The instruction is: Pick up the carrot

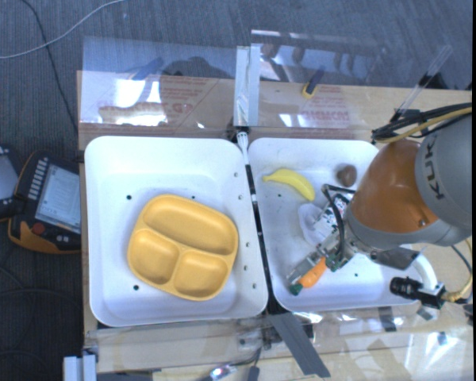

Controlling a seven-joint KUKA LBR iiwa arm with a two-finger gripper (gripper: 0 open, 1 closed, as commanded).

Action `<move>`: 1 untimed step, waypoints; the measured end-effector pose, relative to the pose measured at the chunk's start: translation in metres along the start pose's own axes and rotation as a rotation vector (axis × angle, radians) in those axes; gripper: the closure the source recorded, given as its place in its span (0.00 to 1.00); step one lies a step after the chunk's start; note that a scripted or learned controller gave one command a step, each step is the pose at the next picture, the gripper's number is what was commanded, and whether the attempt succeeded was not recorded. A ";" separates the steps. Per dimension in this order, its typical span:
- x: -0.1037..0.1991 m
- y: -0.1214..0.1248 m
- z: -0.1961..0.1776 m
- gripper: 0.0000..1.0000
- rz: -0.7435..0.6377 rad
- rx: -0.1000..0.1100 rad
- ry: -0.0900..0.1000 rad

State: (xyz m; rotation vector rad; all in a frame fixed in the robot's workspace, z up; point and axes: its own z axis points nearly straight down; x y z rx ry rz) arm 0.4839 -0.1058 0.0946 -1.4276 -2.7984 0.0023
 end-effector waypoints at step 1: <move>-0.007 -0.002 0.004 0.00 -0.057 -0.007 0.000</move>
